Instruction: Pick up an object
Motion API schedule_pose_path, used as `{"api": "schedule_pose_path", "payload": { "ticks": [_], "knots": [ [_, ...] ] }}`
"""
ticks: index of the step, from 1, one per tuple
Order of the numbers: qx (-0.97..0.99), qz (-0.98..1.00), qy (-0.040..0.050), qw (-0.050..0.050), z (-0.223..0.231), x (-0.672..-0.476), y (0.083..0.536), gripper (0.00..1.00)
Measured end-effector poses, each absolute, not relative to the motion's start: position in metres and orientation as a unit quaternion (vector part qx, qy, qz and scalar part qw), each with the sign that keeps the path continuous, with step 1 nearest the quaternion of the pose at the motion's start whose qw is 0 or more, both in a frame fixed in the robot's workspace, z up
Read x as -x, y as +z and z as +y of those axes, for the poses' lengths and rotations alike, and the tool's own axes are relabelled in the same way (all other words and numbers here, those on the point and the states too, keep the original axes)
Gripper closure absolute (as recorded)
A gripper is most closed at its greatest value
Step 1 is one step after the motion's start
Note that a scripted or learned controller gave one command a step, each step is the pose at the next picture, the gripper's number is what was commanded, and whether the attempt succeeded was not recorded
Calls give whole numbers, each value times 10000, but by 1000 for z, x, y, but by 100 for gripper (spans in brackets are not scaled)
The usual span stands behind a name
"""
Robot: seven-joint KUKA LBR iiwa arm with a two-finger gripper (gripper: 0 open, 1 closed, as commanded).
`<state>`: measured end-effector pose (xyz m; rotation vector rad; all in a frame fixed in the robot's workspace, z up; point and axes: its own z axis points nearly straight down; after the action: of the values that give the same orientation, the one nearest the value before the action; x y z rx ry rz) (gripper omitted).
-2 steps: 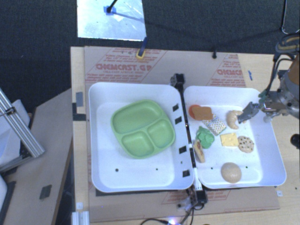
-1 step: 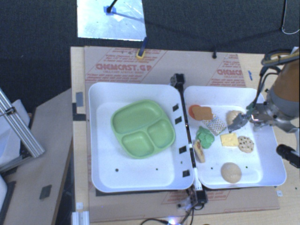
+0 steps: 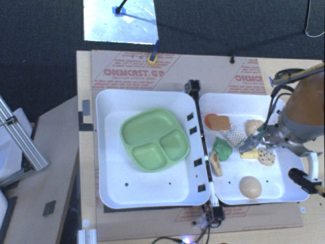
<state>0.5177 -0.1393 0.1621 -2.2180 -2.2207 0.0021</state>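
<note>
Objects for picking lie in the right bin (image 3: 242, 100): an orange-red piece (image 3: 218, 121), a checkered piece (image 3: 234, 135), a green crumpled thing (image 3: 222, 148), a yellow piece (image 3: 249, 154), a cookie (image 3: 266, 157), a beige round ball (image 3: 250, 186) near the front wall, and a hot-dog-like item (image 3: 216, 163) beside the divider. The end effector (image 3: 250, 144) hangs low over the middle of this bin, just beside the yellow piece and the cookie; whether it touches them I cannot tell, and its state I cannot tell either. The left bin (image 3: 109, 151) holds a green divided plate (image 3: 155, 140). Both bins rest on the surface (image 3: 127, 67).
</note>
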Motion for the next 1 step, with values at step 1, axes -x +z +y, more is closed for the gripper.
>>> {"api": "schedule_pose_path", "payload": {
  "ticks": [1],
  "knots": [
    [7069, -7073, 4, 14, -140, -524, 118, 0]
  ]
}}
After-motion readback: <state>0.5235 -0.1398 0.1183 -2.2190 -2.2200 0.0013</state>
